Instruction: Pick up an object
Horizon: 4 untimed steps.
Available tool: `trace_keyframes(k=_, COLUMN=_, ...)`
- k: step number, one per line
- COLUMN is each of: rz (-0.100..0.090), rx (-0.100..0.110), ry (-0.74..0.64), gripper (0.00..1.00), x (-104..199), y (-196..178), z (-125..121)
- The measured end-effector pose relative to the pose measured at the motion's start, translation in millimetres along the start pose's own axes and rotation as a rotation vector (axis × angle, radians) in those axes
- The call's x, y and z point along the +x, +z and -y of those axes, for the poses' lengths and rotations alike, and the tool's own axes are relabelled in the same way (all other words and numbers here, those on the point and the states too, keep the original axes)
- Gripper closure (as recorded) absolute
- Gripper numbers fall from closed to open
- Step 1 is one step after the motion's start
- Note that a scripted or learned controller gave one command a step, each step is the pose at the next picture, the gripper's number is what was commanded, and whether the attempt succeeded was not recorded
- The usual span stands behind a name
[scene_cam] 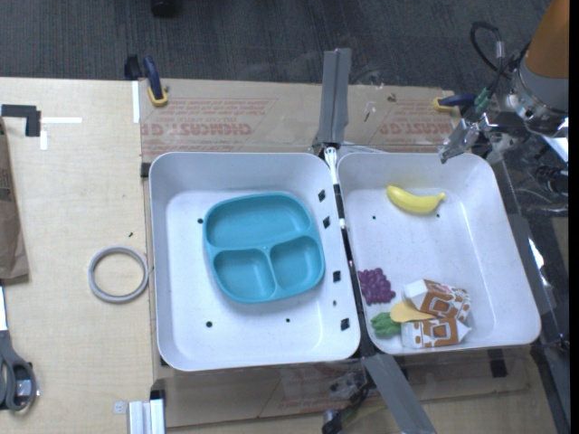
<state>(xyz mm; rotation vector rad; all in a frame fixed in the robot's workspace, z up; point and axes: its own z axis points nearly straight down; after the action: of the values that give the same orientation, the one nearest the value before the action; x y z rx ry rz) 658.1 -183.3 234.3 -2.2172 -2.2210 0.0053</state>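
Observation:
The right bin [507, 242] holds a yellow banana [415, 200] near its back, a bunch of purple grapes [376, 286] by its left wall, and an orange-and-white carton [439, 315] at the front. A small green item [384, 324] and a yellow piece [412, 312] lie against the carton. My gripper [460, 141] hangs over the back rim of the right bin, up and to the right of the banana and apart from it. Nothing hangs below the gripper.
The left bin [172, 242] holds a teal divided tray [264, 247]. A grey divider post [335, 98] stands behind where the bins meet. On the bench to the left lie a tape ring [118, 273] and scissors [14, 380]. Cables [493, 48] trail by the arm.

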Motion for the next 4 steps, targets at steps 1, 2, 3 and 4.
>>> trace_keyframes(k=1, rz=-0.001, rx=0.002, ry=0.108, gripper=0.0, x=50.8, y=125.7, z=20.9)
trace_keyframes(k=2, rz=0.001, rx=-0.003, ry=-0.036, gripper=0.0, x=59.0, y=144.3, z=2.9)
trace_keyframes(k=3, rz=0.0, rx=-0.003, ry=0.132, gripper=0.0, x=37.3, y=143.7, z=-1.9)
trace_keyframes(k=4, rz=0.001, rx=0.007, ry=0.128, gripper=1.0, x=37.5, y=137.5, z=-0.6)
